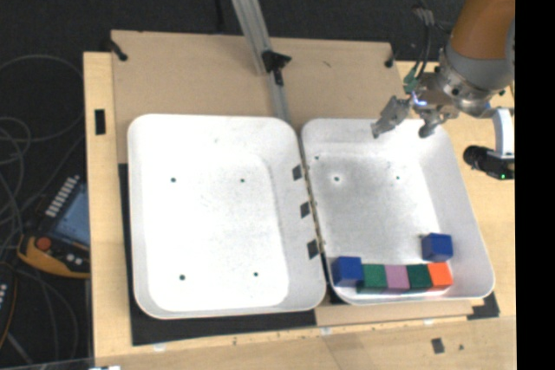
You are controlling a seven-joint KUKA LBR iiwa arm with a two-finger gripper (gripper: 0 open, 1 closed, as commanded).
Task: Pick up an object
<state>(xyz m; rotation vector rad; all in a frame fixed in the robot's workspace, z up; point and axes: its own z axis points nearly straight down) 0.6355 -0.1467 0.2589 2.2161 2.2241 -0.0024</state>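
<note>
The gripper (406,121) is seen above the far edge of the right bin (390,186), with its two fingers spread apart and nothing between them. The blocks are found far from it, at the near edge. A blue block (436,246) sits alone, just behind a row of blocks (395,275). The lone blue block is likely best chosen, since space is left around it. The fingers should be kept wide, lowered on both sides, then closed gently.
</note>
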